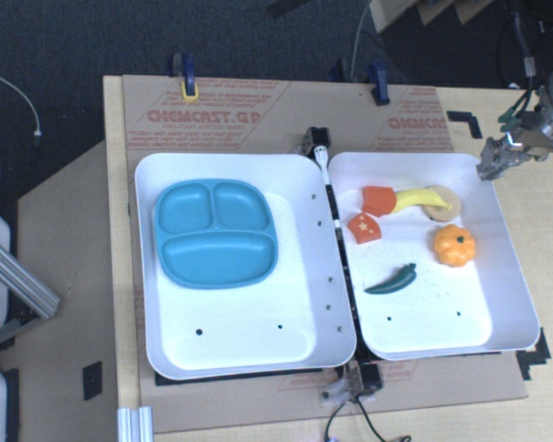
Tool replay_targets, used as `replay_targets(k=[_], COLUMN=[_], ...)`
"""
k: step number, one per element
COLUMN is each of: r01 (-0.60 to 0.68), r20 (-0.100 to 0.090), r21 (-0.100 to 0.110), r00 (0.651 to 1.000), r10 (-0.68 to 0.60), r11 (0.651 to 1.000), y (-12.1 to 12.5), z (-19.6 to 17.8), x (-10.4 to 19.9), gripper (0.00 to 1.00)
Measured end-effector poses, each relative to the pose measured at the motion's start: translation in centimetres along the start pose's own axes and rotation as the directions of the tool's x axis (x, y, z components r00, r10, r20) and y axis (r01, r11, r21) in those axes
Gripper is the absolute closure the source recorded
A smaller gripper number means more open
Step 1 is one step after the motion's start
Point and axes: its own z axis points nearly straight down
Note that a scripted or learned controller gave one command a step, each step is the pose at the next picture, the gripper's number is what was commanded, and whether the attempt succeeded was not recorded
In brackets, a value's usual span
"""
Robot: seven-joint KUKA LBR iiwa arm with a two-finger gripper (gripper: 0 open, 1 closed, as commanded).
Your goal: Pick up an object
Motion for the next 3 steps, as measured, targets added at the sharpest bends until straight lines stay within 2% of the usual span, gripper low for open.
replay_targets(k=[1, 2, 3], r01=[0.004, 0.006, 0.006], r20=[-0.005, -0.007, -0.007], r21=[0.008, 0.009, 0.008], r00=[1.0, 1.0, 1.0], r10=[-0.004, -0.006, -0.006], r11=[1.0, 1.0, 1.0], y=[0.8, -0.2, 0.0], z=[0.3, -0.1, -0.7], x=[5.0, 11.0, 17.0], gripper=[1.0, 1.0, 1.0])
